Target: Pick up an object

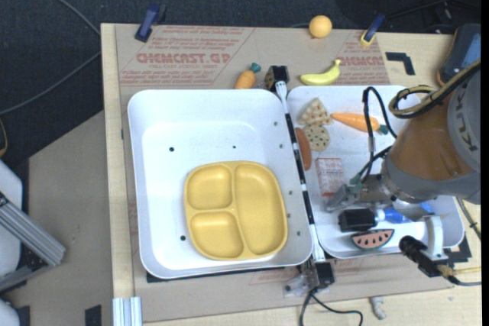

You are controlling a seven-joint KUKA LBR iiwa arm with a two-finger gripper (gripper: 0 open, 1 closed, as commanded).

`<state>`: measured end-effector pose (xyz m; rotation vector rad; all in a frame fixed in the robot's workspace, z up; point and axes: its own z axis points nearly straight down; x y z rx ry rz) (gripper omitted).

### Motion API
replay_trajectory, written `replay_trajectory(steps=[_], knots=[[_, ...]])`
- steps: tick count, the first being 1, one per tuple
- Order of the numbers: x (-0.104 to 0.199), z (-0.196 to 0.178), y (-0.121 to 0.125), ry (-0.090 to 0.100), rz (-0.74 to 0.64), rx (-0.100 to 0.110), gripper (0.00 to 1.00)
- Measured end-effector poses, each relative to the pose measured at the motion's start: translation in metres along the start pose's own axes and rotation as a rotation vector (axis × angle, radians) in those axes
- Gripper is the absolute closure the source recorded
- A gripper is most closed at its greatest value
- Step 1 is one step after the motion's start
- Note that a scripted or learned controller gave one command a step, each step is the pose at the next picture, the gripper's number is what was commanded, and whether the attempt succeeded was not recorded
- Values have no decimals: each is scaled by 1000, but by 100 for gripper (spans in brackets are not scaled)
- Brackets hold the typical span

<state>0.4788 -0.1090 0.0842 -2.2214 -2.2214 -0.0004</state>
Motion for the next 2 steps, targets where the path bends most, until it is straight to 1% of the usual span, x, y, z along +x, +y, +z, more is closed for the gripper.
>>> replay_trajectory(steps=[1,2], knots=[[6,0,0,1,-1,1,0],[5,0,0,0,0,0,0]])
